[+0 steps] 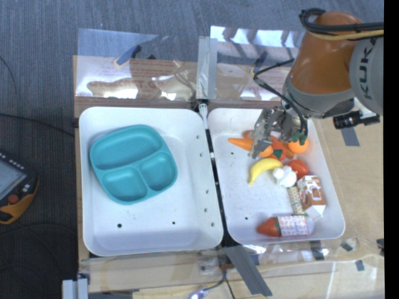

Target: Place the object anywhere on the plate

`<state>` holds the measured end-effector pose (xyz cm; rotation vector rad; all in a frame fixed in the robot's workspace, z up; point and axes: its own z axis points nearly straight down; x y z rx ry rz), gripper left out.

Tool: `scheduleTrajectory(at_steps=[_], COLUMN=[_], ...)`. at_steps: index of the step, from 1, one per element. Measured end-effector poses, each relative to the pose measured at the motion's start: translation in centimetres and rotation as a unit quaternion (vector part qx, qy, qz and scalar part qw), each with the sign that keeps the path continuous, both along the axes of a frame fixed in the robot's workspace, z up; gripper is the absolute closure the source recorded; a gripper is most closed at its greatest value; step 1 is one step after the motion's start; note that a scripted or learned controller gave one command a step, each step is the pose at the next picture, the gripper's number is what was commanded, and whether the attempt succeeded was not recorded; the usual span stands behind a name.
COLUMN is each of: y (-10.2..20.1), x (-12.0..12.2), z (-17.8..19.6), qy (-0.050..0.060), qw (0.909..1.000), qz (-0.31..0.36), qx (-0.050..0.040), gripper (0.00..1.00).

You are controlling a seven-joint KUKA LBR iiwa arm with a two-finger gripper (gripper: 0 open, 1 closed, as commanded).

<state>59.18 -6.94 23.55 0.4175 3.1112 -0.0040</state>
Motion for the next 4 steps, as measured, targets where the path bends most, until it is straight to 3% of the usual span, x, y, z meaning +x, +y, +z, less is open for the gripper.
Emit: scheduleTrajectory(at_steps=[1,2,3,4], y=[8.6,13.2,20.2,20.2], x=[-1.3,3.2,2.9,2.9], z=[-5.1,1.3,-1.0,-0.9], qy=[0.000,0.000,0.000,0.000], qw=[0.9967,0.9883,0.9773,0.9773], qz=[0.081,0.152,0.212,0.212], qx=[0.0018,0.0011,0.0016,0.0018], gripper=[1.00,1.00,1.00,0.00])
